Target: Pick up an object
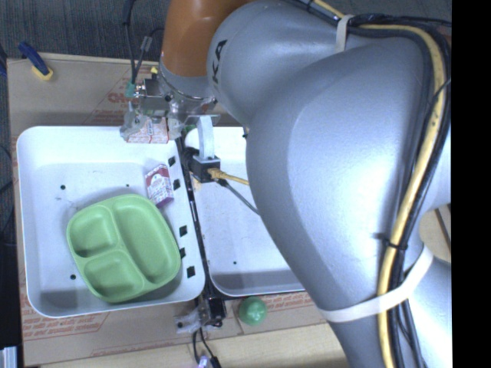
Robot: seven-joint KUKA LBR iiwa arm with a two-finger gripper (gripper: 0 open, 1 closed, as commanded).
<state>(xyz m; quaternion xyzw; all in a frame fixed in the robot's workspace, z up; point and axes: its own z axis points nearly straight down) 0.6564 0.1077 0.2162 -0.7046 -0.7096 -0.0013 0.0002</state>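
Sitting in left bin, green divided plate (123, 245), small red-white packet (159, 184)

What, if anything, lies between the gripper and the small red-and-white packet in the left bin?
Nothing visible. The gripper sits at the left bin's far edge, and bare white floor separates it from the small packet. The green divided plate lies nearer the camera, off that line.
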